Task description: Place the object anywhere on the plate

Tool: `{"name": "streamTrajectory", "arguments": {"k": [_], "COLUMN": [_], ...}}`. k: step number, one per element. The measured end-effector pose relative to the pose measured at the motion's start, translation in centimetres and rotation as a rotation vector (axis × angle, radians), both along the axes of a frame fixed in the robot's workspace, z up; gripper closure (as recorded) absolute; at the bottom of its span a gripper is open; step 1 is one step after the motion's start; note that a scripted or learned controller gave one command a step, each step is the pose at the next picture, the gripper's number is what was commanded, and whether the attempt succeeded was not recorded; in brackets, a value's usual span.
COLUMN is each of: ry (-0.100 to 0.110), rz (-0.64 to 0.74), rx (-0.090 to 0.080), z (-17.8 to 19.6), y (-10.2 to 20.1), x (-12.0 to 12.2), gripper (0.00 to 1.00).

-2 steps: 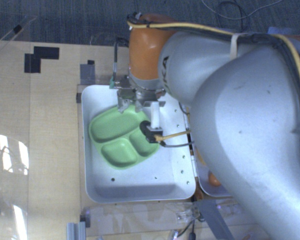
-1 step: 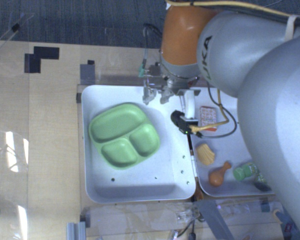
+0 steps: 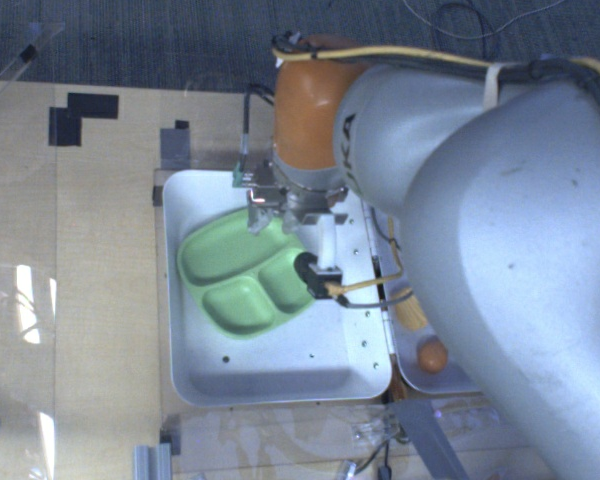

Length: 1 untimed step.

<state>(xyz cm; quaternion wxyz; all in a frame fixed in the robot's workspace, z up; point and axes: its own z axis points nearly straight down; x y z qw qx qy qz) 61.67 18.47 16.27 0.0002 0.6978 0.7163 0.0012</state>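
The big grey arm with the orange band (image 3: 500, 198) reached from the right of the frame over the shallow white left bin (image 3: 280, 368). In that bin lay the green three-compartment plastic plate (image 3: 230, 268), with nothing on the parts of it that could be seen. The gripper (image 3: 270, 213) hung at the plate's upper right edge; whether it was open, closed or carrying anything could not be told. A small orange-brown rounded object (image 3: 432, 356), probably the one to be moved, lay in the white right bin (image 3: 408, 373) at lower right. Judged so, the placing remained undone.
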Motion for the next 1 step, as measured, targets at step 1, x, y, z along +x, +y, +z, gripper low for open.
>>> {"name": "streamTrajectory", "arguments": {"k": [1], "ry": [-0.005], "rz": [0.195], "rx": [-0.001], "z": [0.62], "y": [-3.65], "x": [4.56], "gripper": [1.0]}}
